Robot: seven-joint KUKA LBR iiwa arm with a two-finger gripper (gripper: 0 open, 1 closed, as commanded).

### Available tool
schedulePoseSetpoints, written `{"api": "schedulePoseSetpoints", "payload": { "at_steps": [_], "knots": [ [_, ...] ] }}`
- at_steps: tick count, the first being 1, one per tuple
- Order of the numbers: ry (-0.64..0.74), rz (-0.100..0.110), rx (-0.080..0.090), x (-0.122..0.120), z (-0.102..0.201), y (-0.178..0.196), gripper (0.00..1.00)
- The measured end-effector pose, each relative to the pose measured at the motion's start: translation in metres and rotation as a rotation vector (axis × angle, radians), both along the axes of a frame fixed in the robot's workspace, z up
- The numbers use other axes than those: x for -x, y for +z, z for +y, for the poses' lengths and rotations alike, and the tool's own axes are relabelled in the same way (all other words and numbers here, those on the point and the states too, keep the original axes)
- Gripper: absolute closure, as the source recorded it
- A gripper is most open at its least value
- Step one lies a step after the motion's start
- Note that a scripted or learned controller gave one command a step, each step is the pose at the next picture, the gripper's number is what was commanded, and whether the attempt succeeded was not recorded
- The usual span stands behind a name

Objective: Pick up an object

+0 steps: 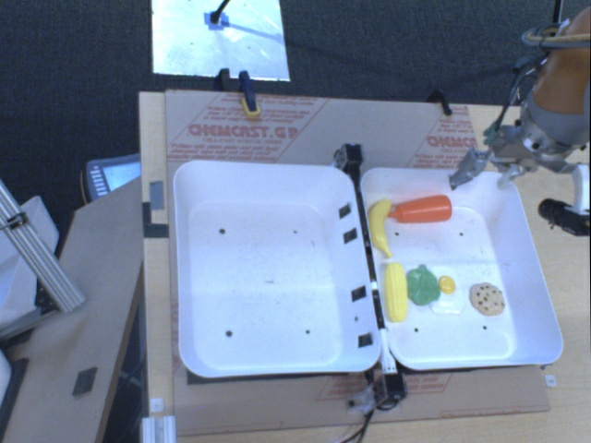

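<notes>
- Quickly, surroundings first: we see two white bins on a brown board printed CHEMCAST (242, 129), with a yellow-handled clamp (248, 96) at its far edge.
- We note a shiny metal sheet (220, 24) on the dark floor beyond the board, and a small screen device (109, 175) at the bench's left side.
- We see aluminium framing (35, 253) slanting in at far left.
- Black clips (355, 238) run down the seam where the two bins meet; nothing lies over the objects themselves.
- Left bin (199, 192): we see bare white floor with a few small dark holes.
- Right bin (526, 275): we count six toy food items.
- Carrot (423, 209), orange, lies on its side near the far wall, its tip touching the top of the banana (379, 226).
- Banana sits upright along the seam; corn cob (395, 291) lies just below it, also along the seam.
- Green broccoli-like piece (423, 284) touches the corn; fried egg (446, 289) is just beside it; cookie (487, 298) sits a little apart, to the right.
- Gripper (488, 172) hangs above the right bin's far right corner, near the carrot but apart from it.
- We see its two fingers spread wide, nothing between them, touching no object.
</notes>
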State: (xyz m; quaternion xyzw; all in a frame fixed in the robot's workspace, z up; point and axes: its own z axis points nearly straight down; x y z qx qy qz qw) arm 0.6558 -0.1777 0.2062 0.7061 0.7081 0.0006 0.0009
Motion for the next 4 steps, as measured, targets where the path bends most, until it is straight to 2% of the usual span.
{"api": "schedulePoseSetpoints", "payload": {
  "at_steps": [1,2,3,4],
  "knots": [
    [0.008,-0.015,0.001,-0.016,0.053,0.125,0.0],
    [0.007,-0.005,0.003,-0.014,0.049,0.128,1.0],
    [0.011,-0.009,-0.003,0.003,0.142,0.21,1.0],
    [0.009,-0.01,-0.003,0.02,0.21,0.296,1.0]
  ]
}}
